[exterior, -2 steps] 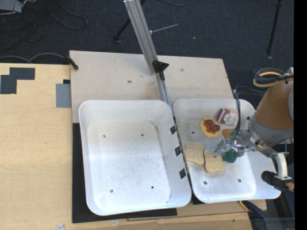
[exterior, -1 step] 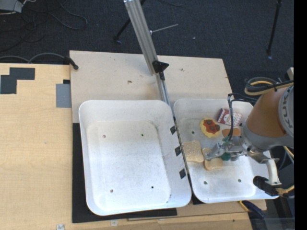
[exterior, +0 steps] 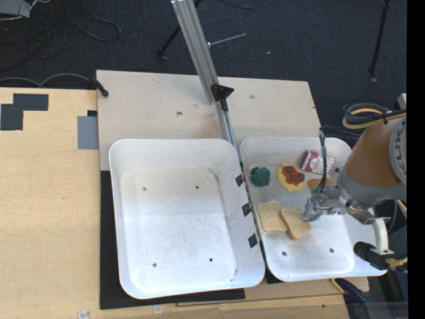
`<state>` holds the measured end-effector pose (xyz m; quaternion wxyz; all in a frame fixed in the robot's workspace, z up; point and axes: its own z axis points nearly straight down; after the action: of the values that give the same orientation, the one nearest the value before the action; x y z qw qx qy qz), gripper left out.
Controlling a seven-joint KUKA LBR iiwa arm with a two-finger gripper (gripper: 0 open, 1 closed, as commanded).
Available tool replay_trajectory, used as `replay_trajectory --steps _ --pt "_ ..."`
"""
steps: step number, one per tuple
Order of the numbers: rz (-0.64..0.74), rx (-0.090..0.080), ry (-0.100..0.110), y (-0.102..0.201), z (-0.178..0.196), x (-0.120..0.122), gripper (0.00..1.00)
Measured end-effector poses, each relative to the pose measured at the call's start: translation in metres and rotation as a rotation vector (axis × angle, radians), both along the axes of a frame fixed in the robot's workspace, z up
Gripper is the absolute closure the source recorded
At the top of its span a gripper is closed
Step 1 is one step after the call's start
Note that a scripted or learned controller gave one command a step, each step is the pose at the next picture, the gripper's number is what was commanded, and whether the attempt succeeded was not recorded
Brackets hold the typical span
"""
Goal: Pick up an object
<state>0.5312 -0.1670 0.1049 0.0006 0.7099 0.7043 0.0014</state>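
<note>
The right bin (exterior: 312, 261) holds several small objects: a green lump (exterior: 259, 175), a yellow and red piece (exterior: 291, 177), a red and white packet (exterior: 311, 161), and two tan bread-like slices (exterior: 269, 216) (exterior: 295, 222). My gripper (exterior: 315, 211) hangs low over the right bin, just right of the tan slices and touching or nearly touching the right-hand one. The grey arm with its orange band (exterior: 368, 155) comes in from the right and covers the bin's right side.
The left bin (exterior: 133, 171) lies beside the right one, with black clips along the shared wall. A slanted aluminium rail (exterior: 199, 52) rises behind the bins. A light wooden bench top (exterior: 46, 198) extends to the left.
</note>
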Motion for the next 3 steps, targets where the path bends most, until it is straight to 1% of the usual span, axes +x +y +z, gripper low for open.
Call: replay_trajectory --steps 1,2,3 --pt "0.009 -0.002 0.000 0.000 0.062 -0.003 1.00" --pt "0.008 -0.003 -0.001 -0.008 0.121 -0.008 1.00" --pt "0.009 -0.002 -0.001 -0.009 0.174 -0.007 1.00"
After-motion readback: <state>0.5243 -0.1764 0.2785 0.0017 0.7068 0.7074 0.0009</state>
